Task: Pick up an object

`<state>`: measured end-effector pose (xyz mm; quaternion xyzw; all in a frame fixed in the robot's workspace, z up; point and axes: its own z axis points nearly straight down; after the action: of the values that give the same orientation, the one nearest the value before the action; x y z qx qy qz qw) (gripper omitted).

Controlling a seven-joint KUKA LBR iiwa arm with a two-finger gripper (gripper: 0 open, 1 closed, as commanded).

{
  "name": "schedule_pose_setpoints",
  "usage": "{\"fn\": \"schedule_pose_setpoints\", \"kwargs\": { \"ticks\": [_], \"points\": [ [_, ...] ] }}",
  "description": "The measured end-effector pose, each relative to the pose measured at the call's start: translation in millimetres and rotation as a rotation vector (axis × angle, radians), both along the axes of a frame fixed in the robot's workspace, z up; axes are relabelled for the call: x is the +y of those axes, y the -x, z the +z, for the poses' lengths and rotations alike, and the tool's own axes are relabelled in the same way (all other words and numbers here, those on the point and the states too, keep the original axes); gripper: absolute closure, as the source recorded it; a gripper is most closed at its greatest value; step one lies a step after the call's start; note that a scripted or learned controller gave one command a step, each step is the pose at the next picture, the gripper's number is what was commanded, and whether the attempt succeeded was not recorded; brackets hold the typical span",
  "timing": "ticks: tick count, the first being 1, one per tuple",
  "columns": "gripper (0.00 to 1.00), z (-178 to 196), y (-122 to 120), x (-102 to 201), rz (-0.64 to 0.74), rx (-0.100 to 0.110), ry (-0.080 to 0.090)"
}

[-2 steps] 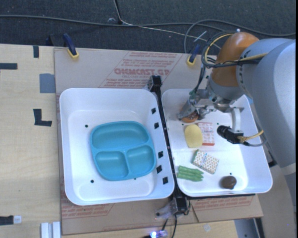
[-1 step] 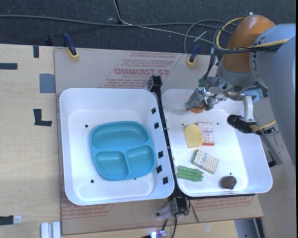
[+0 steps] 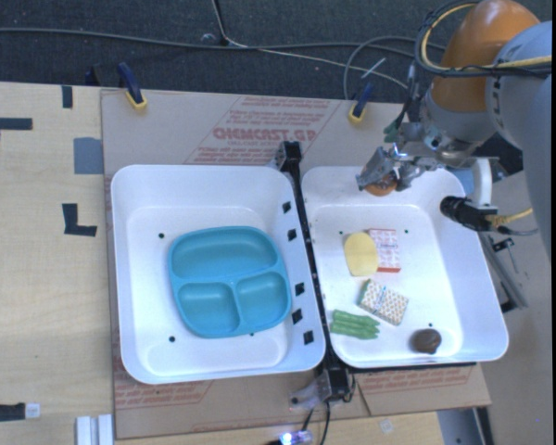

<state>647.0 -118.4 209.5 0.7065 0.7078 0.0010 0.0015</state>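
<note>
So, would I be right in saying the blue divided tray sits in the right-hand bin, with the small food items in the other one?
Not quite: the camera view shows the blue divided tray in the left bin. The small food items, such as the yellow piece and green beans, lie in the right bin.

the right bin (image 3: 463, 276) contains the candidate objects. a yellow, rounded item (image 3: 360, 253) lies flat near the bin's centre, towards its left side. a small white packet with red print (image 3: 385, 249) lies just beside it on the right, touching or nearly touching. a white patterned packet (image 3: 385, 301) lies flat, nearer than the yellow item and rotated at an angle. a green pod-like item (image 3: 354, 324) lies at the near left of the bin floor. a dark brown round item (image 3: 426, 340) rests at the near right. a small orange-brown object (image 3: 381, 189) sits at the far left, at the claw (image 3: 386, 176).
</note>
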Motion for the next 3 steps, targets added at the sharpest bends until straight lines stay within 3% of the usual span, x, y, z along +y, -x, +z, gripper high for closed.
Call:
{"fn": "schedule_pose_setpoints", "kwargs": {
  "ticks": [2, 3],
  "points": [
    [1.0, 6.8, 36.0, 84.2, 0.003, 0.006, -0.002],
    [1.0, 2.1, 53.3, 141.7, 0.003, 0.007, -0.001]
  ]
}}
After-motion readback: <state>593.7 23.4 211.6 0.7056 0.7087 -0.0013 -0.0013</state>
